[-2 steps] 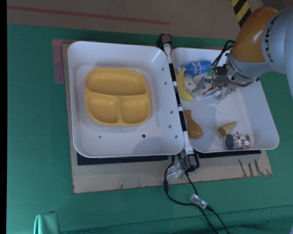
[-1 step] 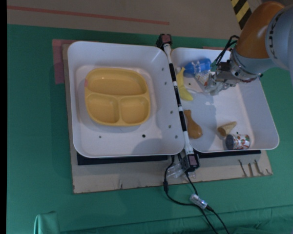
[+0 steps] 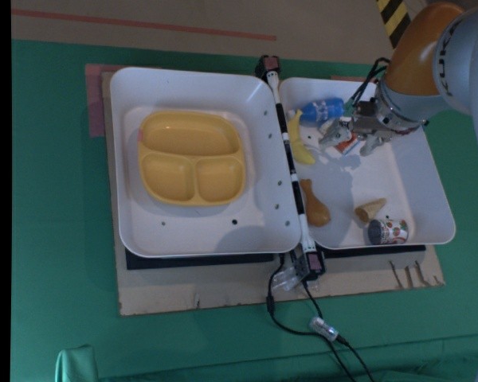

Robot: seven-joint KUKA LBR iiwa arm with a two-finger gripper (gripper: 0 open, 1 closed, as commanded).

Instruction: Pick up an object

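Note:
My gripper hangs low over the upper part of the right bin, its fingers spread over a small orange-and-white object. A blue bottle lies just to its upper left. A yellow banana rests against the bin's left wall. Lower down lie a brown drumstick-shaped piece, a tan cone and a small printed can on its side. Nothing is lifted between the fingers.
The left bin holds a yellow three-compartment plate. A black-and-white divider bar runs between the bins. Cables trail over the green cloth in front. The arm's orange band looms over the right bin's far corner.

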